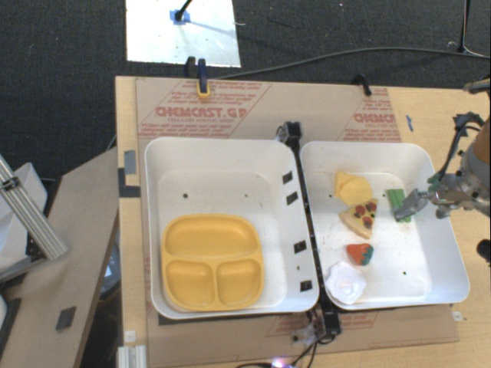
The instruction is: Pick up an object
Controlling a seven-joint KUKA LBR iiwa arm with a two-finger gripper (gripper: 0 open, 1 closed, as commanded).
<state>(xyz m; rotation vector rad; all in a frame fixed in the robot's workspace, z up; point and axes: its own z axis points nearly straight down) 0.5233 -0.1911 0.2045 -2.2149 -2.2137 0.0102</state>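
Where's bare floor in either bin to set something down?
Left bin: the back half, behind the yellow tray. Right bin: the front right corner, right of the strawberry and white piece. Crowded around the pizza slice, green piece and hand.

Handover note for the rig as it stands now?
Gripper: low in the right bin, at the green block; whether it grips is unclear.
Right bin also holds a yellow piece, pizza slice, strawberry and white piece.
Left bin: yellow tray.
Done: arm is at the block.
Left: confirm grasp, lift.
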